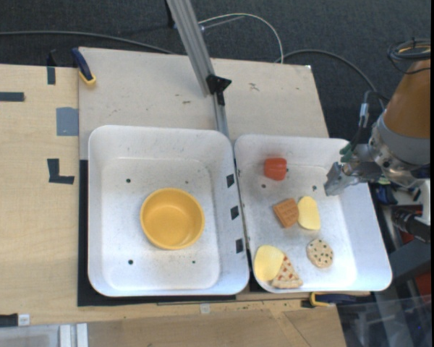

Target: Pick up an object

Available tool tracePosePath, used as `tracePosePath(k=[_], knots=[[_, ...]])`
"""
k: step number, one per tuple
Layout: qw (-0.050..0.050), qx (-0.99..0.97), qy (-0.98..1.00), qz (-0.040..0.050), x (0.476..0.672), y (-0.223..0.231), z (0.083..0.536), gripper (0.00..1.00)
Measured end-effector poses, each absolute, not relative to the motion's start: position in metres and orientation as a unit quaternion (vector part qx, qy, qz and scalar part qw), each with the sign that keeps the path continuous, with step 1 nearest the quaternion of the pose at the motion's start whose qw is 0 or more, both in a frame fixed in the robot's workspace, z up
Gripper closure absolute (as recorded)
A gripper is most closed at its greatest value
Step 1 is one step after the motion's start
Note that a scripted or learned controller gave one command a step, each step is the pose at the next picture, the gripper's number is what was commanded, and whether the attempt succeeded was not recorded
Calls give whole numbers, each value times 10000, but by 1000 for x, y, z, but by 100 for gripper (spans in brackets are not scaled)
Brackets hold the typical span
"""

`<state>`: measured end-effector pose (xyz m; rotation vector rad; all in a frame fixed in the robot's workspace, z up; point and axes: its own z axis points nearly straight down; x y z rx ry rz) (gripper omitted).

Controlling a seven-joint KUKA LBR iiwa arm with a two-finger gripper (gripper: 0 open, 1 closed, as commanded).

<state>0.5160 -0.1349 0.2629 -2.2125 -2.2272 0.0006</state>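
Hovering: the gripper [335, 179] hangs at the right-hand rim of the right bin [362, 266], over bare white floor, with nothing visible between or under its tip.
Gripper state: cannot tell; the dark tip is too small and blurred to read.
Arm: the grey wrist and orange band [412, 103] come in from the right edge, just above the gripper.
Nearest object: a red block [275, 168] lies toward the left of the gripper, near the bin's upper left.
Next nearest: an orange-brown cube [286, 212] touches or nearly touches a pale yellow oval piece [308, 213] in the bin's middle, below and left of the gripper.
Further objects: a spotted cookie [320, 253] sits lower right; a yellow disc [268, 262] and a pizza-like wedge [287, 275] lie together at the front edge.
Left bin: the left bin [101, 266] holds a yellow bowl [172, 217], well apart from the gripper.
Counter: the counter [29, 121] carries both bins side by side.
Step in hand: by my reading, the approach; no object is lifted yet.
Next move calls for: travelling left over a chosen piece, most likely the red block since it stands alone, then descending squarely so neighbours are not nudged.
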Motion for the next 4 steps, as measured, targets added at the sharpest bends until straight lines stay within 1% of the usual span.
tracePosePath(k=[2, 3, 4], knots=[[12, -7045, -7097, 1, 547, -19, 248, 100], [13, -7046, -7096, 3, 547, 29, 249, 100], [10, -7043, -7099, 1, 553, 84, 251, 100]])
